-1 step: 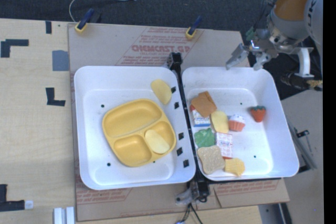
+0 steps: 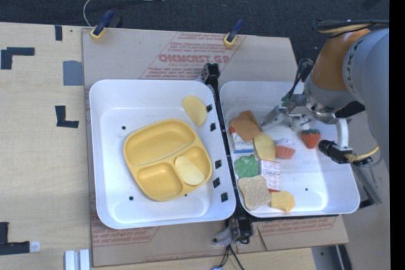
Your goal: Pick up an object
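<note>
My gripper (image 2: 286, 114) hangs over the upper middle of the right bin (image 2: 329, 196), and the grey arm with its orange band reaches in from the right. Just left of it lies a brown bread-like piece (image 2: 245, 125). A red item with a green top (image 2: 310, 137) sits below and right of the gripper, and an orange-red piece (image 2: 286, 150) lies below it. Nothing shows as held.
The right bin also holds a pale yellow piece (image 2: 264, 147), a green item (image 2: 247, 166), a red-and-white packet (image 2: 270, 174), a toast slice (image 2: 254, 191) and a yellow piece (image 2: 283, 201). In the left bin (image 2: 104, 136) sit a yellow divided plate (image 2: 152, 145) and a pale chip (image 2: 195, 109).
</note>
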Tool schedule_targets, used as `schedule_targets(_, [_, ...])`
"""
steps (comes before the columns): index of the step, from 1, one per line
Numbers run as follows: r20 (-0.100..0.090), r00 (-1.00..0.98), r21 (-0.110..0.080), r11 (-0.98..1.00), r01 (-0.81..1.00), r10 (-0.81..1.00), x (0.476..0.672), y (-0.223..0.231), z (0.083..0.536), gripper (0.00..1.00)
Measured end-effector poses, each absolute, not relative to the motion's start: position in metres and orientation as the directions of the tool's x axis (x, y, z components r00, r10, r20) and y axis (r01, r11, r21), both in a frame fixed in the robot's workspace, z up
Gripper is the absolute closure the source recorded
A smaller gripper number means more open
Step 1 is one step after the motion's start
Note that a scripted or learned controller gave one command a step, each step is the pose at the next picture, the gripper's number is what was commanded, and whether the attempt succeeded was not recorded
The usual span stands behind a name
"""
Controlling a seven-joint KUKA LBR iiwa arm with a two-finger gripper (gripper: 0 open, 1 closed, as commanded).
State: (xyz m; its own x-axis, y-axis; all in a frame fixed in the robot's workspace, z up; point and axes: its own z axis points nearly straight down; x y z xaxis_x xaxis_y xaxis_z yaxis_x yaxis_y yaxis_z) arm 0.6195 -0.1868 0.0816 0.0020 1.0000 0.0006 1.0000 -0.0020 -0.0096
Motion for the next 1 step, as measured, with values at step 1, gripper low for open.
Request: schedule_targets(1, [-0.002, 0.002, 0.004, -0.002, 1.0, 1.0, 0.5336, -0.1948, 0.0871, 0.0])
